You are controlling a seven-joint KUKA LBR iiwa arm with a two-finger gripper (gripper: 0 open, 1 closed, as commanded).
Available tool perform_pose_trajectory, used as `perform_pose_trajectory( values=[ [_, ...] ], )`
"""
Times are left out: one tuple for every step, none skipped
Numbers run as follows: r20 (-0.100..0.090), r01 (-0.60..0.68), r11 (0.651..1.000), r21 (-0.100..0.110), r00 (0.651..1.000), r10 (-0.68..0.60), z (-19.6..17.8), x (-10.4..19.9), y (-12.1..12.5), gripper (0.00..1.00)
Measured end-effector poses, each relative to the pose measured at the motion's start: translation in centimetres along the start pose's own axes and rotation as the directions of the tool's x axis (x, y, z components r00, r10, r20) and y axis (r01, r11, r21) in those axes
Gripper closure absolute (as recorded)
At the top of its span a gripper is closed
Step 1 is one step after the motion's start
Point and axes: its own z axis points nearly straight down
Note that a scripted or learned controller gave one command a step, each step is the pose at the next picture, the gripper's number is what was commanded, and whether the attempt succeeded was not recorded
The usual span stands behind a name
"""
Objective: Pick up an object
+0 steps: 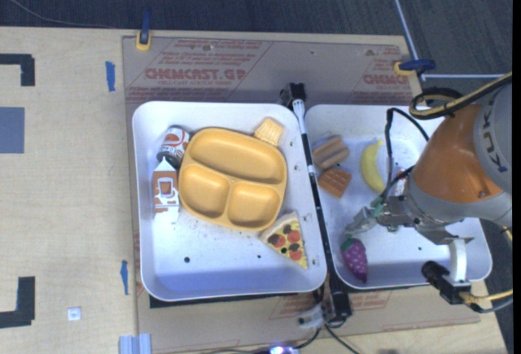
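Observation:
My gripper (368, 216) hangs low over the right bin (407, 256), with the grey and orange arm reaching in from the right. Its two fingers stand open and nothing is between them. A purple bunch of grapes (355, 256) lies just below and left of the fingertips, apart from them. A yellow banana (373, 165) lies just above the gripper. A brown bread piece (330, 150) and an orange block (334, 180) sit at the bin's upper left.
The left bin (151, 263) holds a large yellow divided plate (232, 177), a pizza slice (286, 240), a small can (172, 145), an orange and white box (165, 190) and a pale yellow wedge (269, 130). A black divider (308, 173) separates the bins.

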Motion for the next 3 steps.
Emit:
perform_pose_trajectory(
  values=[
    [0.001,-0.001,1.000,-0.001,1.000,0.001,0.01,0.04,0.00,0.00],
    [0.000,0.000,1.000,-0.001,1.000,0.000,0.01,0.00,0.01,0.00],
    [0.001,-0.001,1.000,-0.001,1.000,0.001,0.01,0.07,0.02,0.00]
  ],
)
